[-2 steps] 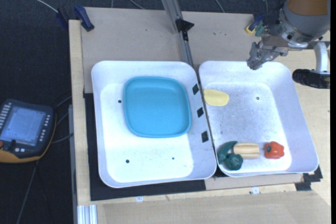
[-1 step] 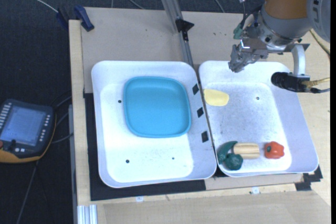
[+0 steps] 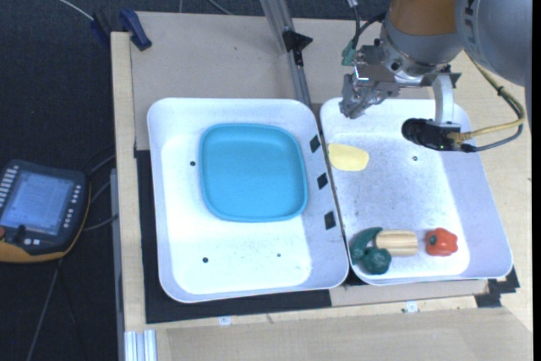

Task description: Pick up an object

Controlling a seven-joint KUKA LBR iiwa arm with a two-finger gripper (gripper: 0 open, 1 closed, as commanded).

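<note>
1. Far left, off the bench, a handheld control pendant (image 3: 38,207) lies on the dark floor; its lit screen is too small to read.
2. A blue clamp (image 3: 135,29) sits at the bench's (image 3: 211,55) back left corner.
3. The left bin (image 3: 169,266) holds a blue square plate (image 3: 254,172) near its middle.
4. A slanted metal pole (image 3: 275,0) runs down to the gap between the bins.
5. The right bin (image 3: 482,216) holds a yellow piece (image 3: 348,157) near its back left, and along its front edge a dark green vegetable (image 3: 370,250), a tan cylinder (image 3: 397,243) touching it, and a red pepper (image 3: 440,242) just beside that.
6. The gripper (image 3: 359,101) hangs over the right bin's back left corner, above and just behind the yellow piece, nothing visibly between its fingers; I cannot tell how far apart they stand.
7. A black fitting (image 3: 427,134) with a yellow cable hangs right of it.
</note>
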